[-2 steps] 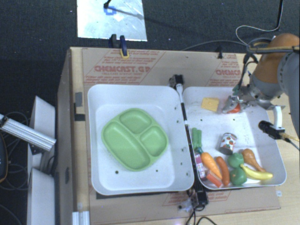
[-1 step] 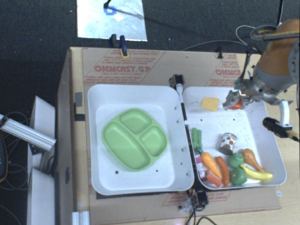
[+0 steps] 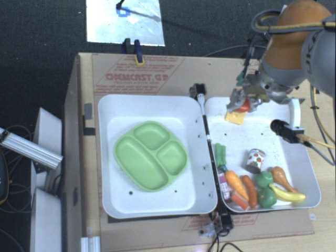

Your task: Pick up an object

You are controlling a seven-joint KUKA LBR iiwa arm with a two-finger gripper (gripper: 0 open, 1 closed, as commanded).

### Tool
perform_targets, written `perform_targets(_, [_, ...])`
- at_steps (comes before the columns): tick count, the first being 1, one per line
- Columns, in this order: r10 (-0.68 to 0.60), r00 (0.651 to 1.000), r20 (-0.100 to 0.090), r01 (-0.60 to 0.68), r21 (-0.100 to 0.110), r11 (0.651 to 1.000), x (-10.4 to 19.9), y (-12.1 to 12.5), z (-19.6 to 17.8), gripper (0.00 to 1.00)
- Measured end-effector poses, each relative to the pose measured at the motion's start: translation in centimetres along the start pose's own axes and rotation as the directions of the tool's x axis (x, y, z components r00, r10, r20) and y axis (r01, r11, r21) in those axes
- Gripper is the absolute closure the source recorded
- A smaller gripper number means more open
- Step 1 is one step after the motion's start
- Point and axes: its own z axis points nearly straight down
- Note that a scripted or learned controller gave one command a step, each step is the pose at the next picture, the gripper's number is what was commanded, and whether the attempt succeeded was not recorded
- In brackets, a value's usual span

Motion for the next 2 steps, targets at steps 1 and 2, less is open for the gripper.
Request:
perform_targets(1, [-0.001, 1.0, -0.001, 0.001, 0.002, 1.0, 6.9, -4.6, -1.8, 1.0])
perform_targets(2, [-0.001, 1.0, 0.0, 0.001, 0.003, 1.0, 10.0, -12.8, -1.5, 1.0])
